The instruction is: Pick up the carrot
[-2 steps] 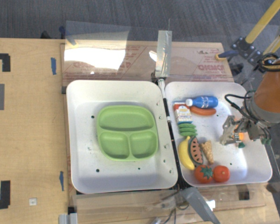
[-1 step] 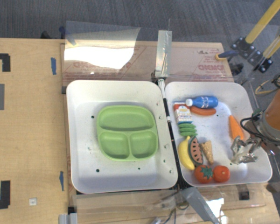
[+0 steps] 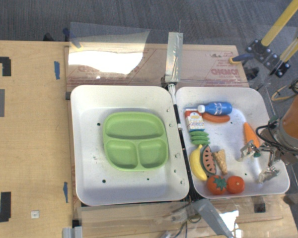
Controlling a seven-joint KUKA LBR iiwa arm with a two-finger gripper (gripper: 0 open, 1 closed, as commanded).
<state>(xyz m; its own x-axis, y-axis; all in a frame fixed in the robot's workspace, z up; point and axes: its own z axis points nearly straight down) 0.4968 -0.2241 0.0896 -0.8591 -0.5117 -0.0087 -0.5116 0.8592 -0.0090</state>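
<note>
The carrot (image 3: 250,134), orange and tapered, lies at a slant near the right wall of the right bin (image 3: 275,185). My gripper (image 3: 259,161) reaches in from the right, just below the carrot's lower end. Its two metal fingers stand apart, open, one (image 3: 247,150) beside the carrot's lower tip and the other (image 3: 270,172) lower right on the bin floor. Nothing sits between them. I cannot tell whether the upper finger touches the carrot.
The right bin also holds a blue bottle (image 3: 216,107), a red sausage (image 3: 216,118), a small carton (image 3: 194,122), a pea pod (image 3: 199,138), a banana (image 3: 197,164), a watermelon slice (image 3: 209,159), a tomato (image 3: 216,185) and an orange (image 3: 235,184). A green divided plate (image 3: 135,140) lies in the left bin (image 3: 84,133).
</note>
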